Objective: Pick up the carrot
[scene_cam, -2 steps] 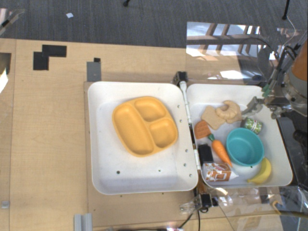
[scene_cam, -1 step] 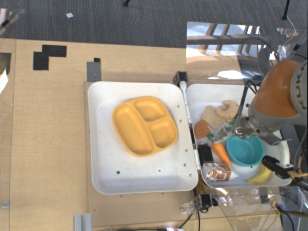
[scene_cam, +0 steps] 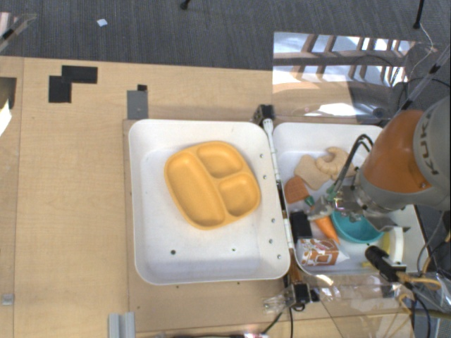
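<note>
The carrot (scene_cam: 325,226) is a short orange piece with a bit of green at its upper left end. It lies in the right bin (scene_cam: 289,141), between a black block and a teal bowl. My gripper (scene_cam: 319,206) hangs low over the bin, directly above the carrot's upper end, and covers part of it. The arm's grey wrist and orange band come in from the right above the bowl. I cannot tell whether the gripper touches the carrot.
Crowded around the carrot are a teal bowl (scene_cam: 354,229), a black block (scene_cam: 300,224), a brown piece (scene_cam: 296,188), a tan lumpy toy (scene_cam: 318,166) and a printed packet (scene_cam: 318,253). The left bin (scene_cam: 151,245) holds a yellow divided plate (scene_cam: 211,183).
</note>
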Available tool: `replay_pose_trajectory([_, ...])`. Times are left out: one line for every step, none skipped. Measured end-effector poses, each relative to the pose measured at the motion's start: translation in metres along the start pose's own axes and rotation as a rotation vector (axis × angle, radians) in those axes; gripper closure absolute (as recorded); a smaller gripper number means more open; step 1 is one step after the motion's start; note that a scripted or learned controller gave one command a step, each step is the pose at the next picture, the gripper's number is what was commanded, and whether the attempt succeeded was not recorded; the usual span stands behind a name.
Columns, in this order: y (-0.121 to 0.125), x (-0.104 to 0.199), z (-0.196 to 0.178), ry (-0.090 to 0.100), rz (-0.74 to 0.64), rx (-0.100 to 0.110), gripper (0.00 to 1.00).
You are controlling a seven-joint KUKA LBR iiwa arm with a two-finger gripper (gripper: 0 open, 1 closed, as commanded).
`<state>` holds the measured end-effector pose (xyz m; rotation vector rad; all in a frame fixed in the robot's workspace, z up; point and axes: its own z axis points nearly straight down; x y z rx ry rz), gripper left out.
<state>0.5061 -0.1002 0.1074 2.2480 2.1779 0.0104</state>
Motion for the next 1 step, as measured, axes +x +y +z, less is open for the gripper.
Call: replay_pose_trajectory([0.0025, 0.0012, -0.0105, 0.001, -0.002, -0.006, 1.00])
